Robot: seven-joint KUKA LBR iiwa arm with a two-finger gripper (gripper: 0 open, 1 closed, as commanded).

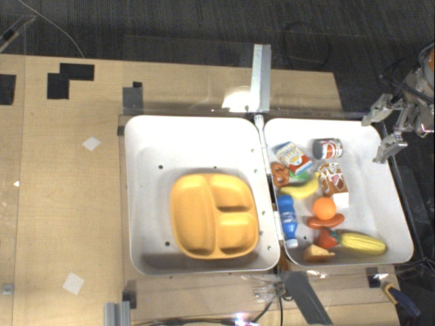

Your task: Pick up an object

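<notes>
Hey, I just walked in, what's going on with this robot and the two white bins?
The gripper sits at the upper right edge of the right bin, above its rim, holding nothing. That bin holds a pile of toy food: a can, an orange, a banana, a corn cob and a blue bottle. The left bin holds a yellow divided tray. No pick has happened yet.

A pale wooden bench point(61, 202) carries two shallow white bins side by side. The left bin point(146, 182) and the right bin point(387, 202) touch along their inner edges. Black patches point(68, 79) mark the bench's far left corner, and a metal post point(261, 77) stands behind the bins' seam.
</notes>
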